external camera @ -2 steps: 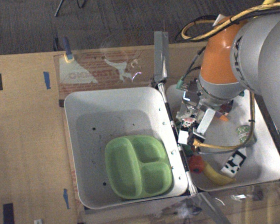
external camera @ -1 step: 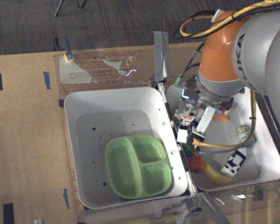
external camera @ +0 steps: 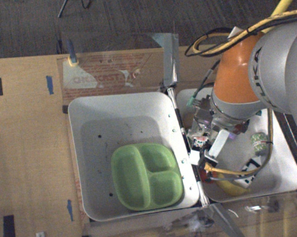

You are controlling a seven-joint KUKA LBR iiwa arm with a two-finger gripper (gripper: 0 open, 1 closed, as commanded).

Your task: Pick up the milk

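Observation:
My gripper [external camera: 201, 148] reaches down into the left part of the right bin [external camera: 288, 180], close to the wall it shares with the left bin. A small white carton with red and dark print, likely the milk [external camera: 198, 139], sits right at the gripper's tip against that wall. The grey arm with its orange band [external camera: 235, 77] hangs over the bin and hides much of its floor. Whether the carton is between the gripper's parts is not visible.
The left bin [external camera: 87, 126] holds a green divided plate [external camera: 146, 176] at its front right. In the right bin lie a yellow banana [external camera: 233, 186], a black-and-white item [external camera: 253, 165] and a pale green-printed can [external camera: 261, 141]. Cables loop beside the wrist.

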